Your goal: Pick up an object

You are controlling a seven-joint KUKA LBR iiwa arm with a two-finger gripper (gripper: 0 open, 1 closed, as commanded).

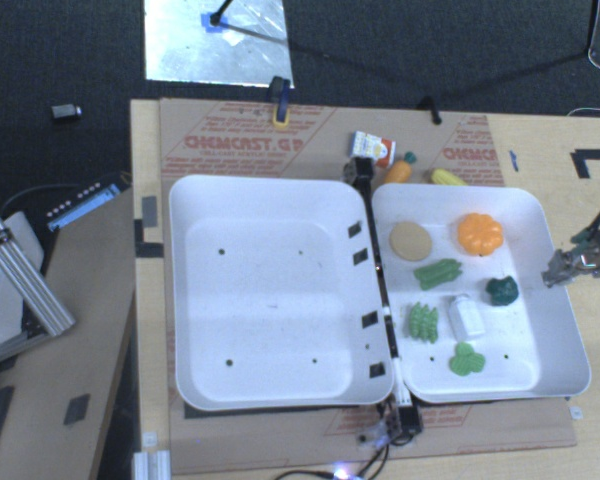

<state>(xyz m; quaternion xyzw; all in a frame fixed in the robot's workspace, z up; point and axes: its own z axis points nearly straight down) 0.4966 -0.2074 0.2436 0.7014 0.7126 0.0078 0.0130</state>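
Two shallow white bins sit side by side on the worktop (230, 133). The left bin (270, 293) has nothing but its bare floor showing. The right bin (545, 268) holds the objects: a tan round disc (411, 240) at its far left, an orange pumpkin-shaped toy (479, 233) to the right of it, a light green pod-like piece (437, 273) nearer, and a dark green broccoli-like toy (501, 290) towards the right wall. Nearer still lie a ridged green piece (423, 322), a white block (467, 318) just right of it, and a green clover-shaped piece (467, 360) closest to the near rim.

The hand (560, 268) reaches in from the right, over the right rim of the right bin, just right of the broccoli-like toy. It is too small and blurred to tell how far open it is, and nothing can be seen held in it.

Beyond the bins on the worktop lie a small carrot toy (398, 171) and a yellow banana-like toy (446, 178).
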